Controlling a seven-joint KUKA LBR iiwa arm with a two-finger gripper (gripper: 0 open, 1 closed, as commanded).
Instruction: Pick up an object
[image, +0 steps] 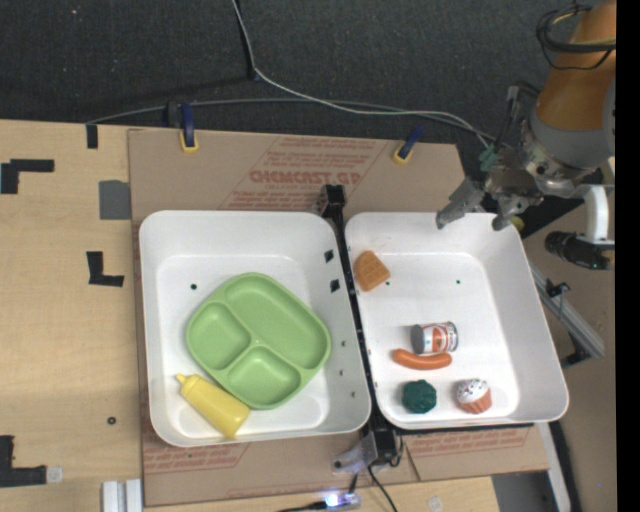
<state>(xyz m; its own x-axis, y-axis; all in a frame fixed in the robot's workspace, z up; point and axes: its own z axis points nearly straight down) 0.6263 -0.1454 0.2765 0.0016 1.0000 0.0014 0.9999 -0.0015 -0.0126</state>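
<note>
My gripper (473, 212) hangs over the far right rim of the right bin (500, 262), its two grey fingers spread open with nothing between them. Below it in that bin lie an orange bread-like piece (371, 270) near the left wall, a small can (434, 338) on its side, a red-orange sausage (421, 359), a dark green round item (419, 397) and a cupcake-like toy (472, 396). The left bin (160, 250) holds a green divided plate (258, 339) and a yellow bottle (212, 403) at its near left corner.
A cardboard sheet (290, 170) lies under both bins, held by two clips at the back. A thin cable (300, 95) runs across the dark backdrop. The arm's orange band and grey wrist (570, 110) stand at the upper right.
</note>
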